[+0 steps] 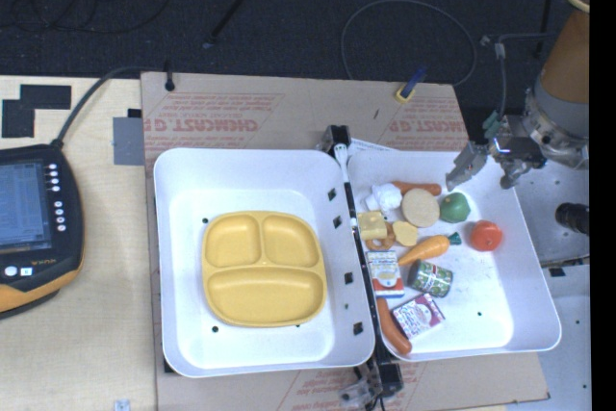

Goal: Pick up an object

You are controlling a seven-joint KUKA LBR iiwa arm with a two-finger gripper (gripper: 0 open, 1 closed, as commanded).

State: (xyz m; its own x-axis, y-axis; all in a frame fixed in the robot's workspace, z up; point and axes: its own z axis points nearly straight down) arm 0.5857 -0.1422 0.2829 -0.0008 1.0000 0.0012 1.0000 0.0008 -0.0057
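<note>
My gripper [487, 172] hangs over the far right part of the right bin [525, 303], open, with nothing between its fingers. One fingertip [454, 176] is just above a green pepper [454, 205]. A red tomato [486, 235] lies a little nearer than the gripper. Left of the pepper are a round tan disc [420, 207], a white lumpy piece [387, 197] and two cheese-coloured blocks [372, 226]. A carrot [423, 250], a green can [430, 278], a small packet [384, 269], a purple packet [419, 315] and a sausage [393, 330] lie nearer the front.
The left bin [183, 197] holds a yellow divided plate [263, 267]. A control tablet [34, 226] lies on the bench at far left. The objects crowd the right bin's left half; its right half shows bare floor [500, 294].
</note>
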